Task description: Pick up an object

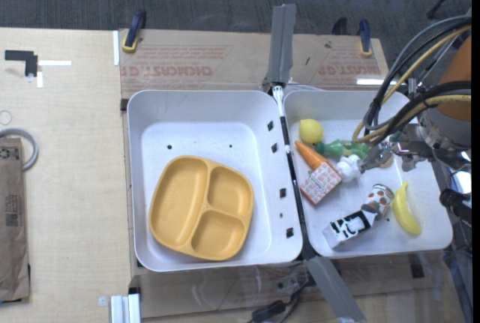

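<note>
Green toy vegetable (346, 147) is lying beside the carrot (310, 155) in your right bin (442, 235); gripper (381, 153) is hovering at it, jaw state indiscernible.

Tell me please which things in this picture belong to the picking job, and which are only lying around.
Belong to the job:
gripper, low in the right bin
lemon
carrot
green toy
pink carton
banana
black-and-white carton

Lying about:
yellow divided plate in the left bin
brown paper bag
clamps
</note>
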You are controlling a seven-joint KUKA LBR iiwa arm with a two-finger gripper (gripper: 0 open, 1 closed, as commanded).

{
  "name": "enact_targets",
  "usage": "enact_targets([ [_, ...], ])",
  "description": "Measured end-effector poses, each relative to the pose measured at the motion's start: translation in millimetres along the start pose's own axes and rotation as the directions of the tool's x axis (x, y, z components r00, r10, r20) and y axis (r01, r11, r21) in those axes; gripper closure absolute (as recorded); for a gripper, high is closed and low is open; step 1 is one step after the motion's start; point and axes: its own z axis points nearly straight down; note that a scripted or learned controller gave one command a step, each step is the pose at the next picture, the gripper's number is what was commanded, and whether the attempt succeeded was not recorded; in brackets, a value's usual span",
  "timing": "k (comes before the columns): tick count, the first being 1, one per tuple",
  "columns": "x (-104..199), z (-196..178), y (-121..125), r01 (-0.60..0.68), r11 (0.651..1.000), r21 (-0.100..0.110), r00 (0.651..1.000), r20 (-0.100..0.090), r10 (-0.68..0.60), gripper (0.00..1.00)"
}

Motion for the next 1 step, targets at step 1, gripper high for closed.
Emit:
enact_targets([
  [1,-82.6,10.9,-30.4,0.154,0.988,-0.002,0.988,0.0,-0.154,0.0],
])
